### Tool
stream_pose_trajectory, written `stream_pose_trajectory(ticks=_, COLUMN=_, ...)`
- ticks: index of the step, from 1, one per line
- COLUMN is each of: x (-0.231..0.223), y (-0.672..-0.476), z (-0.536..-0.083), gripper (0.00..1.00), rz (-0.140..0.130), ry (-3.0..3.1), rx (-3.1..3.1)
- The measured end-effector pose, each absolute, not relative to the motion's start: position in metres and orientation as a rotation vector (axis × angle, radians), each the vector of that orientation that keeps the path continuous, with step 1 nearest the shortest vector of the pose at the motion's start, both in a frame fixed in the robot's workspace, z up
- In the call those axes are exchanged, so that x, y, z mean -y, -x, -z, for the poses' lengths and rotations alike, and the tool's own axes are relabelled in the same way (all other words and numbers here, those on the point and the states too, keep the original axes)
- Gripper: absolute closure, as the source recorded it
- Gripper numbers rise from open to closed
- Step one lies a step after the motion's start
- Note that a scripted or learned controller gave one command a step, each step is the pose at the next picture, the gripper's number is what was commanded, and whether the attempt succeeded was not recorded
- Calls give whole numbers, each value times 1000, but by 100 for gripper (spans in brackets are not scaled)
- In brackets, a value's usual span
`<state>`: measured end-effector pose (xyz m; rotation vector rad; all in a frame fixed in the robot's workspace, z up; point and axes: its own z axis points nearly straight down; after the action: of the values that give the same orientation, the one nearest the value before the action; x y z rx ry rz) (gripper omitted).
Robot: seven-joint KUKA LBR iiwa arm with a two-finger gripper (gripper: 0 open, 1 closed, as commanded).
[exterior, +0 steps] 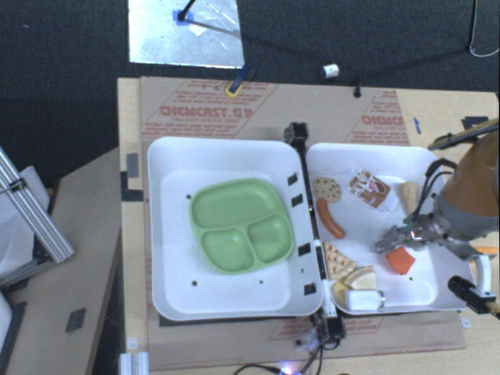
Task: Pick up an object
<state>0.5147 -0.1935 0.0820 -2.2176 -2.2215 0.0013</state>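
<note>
claw (pixel 393 242) low in the right bin (pixel 422 295), just beside an orange block (pixel 401 261), grip state unclear, green divided plate (pixel 240 225) in left bin (pixel 168 233)

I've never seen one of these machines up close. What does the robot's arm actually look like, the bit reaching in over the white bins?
The arm is a rounded body, orange-brown on top with a grey section beneath. A thin dark cable loops along its side. At its end sits a small metallic grey gripper with short silvery parts. It is too blurred to make out any markings.
</note>
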Motion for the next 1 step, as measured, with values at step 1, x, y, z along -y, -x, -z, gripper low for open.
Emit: stream_pose_trajectory(ticks=1, x=194, y=-515, z=-85, gripper=0, rz=1, ry=2221, rx=2223)
